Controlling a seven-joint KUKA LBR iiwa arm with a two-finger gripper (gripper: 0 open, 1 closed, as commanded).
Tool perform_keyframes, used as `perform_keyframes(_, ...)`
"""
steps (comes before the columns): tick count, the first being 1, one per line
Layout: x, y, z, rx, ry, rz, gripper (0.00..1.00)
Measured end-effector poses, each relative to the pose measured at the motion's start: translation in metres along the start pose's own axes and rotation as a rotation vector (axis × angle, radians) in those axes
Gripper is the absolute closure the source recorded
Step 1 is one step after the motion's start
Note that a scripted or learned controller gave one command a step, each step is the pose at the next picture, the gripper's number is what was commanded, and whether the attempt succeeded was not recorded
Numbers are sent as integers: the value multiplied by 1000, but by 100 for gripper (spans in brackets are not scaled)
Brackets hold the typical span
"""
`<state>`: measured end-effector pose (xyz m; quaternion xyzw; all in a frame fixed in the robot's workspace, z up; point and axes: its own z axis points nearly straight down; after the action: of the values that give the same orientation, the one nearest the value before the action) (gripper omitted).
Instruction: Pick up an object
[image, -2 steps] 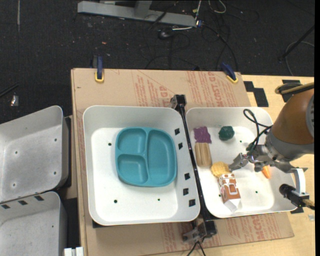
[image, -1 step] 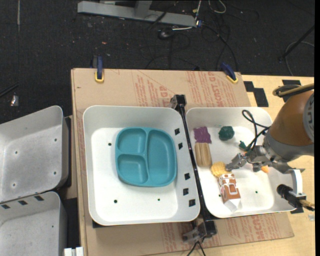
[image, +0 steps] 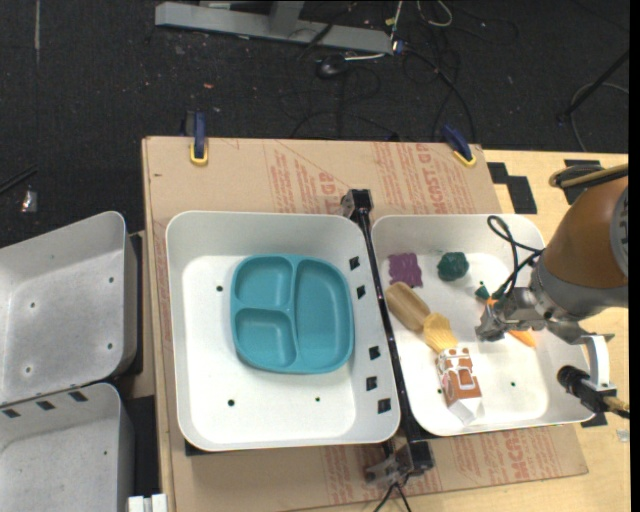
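The right bin (image: 520, 405) holds several small things. A purple piece (image: 404, 267) and a dark green lump (image: 453, 265) lie near its far side. A wooden brush with yellow bristles (image: 418, 314) lies slantwise at the left. A red and white carton (image: 460, 378) rests near the front. My gripper (image: 493, 326) is low over the bin's right half, with the orange-banded arm (image: 590, 250) above it. A small orange thing (image: 523, 338) pokes out just right of the gripper, touching or very close to it.
The left bin (image: 200, 400) holds a teal divided plate (image: 293, 313). A black divider (image: 378, 300) runs between the bins. White lids (image: 60, 300) lie off the bench at left. Cables (image: 515, 245) hang by the arm.
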<state>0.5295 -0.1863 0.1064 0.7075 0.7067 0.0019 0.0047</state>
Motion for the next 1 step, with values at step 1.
perform_keyframes(1,-4,1,-43,5,2,-3,100)
